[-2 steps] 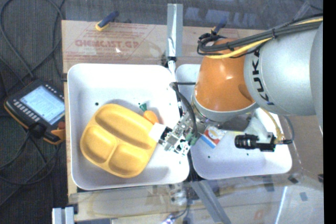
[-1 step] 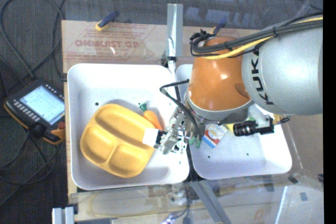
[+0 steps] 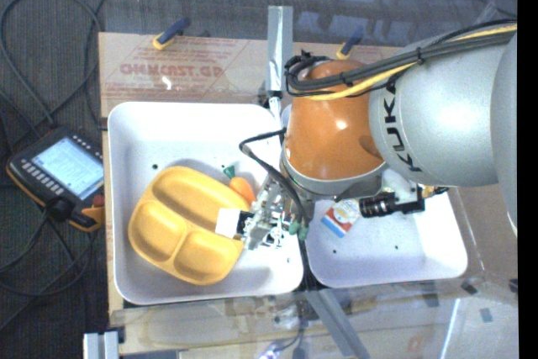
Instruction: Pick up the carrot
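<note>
In the camera view, the carrot (image 3: 241, 187) lies in the left bin (image 3: 134, 130), touching the yellow tray (image 3: 181, 223). The gripper (image 3: 267, 223) hangs just beside it, probably to reach it; its grasping state I cannot tell.

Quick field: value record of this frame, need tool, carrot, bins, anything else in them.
tool: low over the left bin's right side, by the tray's edge
carrot: orange with a green top, partly seen between yellow tray and tool, in left bin
yellow tray: divided, fills much of left bin
left bin: holds tray and carrot
right bin: holds a small red, white and blue item
grasp: cannot tell
</note>
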{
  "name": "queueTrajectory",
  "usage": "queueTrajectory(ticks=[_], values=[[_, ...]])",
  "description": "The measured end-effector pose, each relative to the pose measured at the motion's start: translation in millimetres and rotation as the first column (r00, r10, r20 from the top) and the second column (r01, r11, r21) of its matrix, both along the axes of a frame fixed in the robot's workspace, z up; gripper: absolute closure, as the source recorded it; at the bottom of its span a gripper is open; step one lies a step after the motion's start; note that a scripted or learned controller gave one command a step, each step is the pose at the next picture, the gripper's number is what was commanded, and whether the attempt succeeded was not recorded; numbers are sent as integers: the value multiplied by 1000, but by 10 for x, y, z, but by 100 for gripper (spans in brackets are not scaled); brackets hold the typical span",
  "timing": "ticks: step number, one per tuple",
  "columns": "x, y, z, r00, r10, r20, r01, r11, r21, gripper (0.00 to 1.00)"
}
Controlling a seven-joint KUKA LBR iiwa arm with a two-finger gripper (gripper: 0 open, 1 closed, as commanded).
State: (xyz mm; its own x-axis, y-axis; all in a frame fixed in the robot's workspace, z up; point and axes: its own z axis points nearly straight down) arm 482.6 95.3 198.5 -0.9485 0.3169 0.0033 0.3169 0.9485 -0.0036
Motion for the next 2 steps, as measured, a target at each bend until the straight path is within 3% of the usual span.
queueTrajectory(ticks=[1,2], values=[[3,53,24,999,38,0,-38,999,-1,100],[199,-285,-87,967,256,1,-256,967,1,100]])
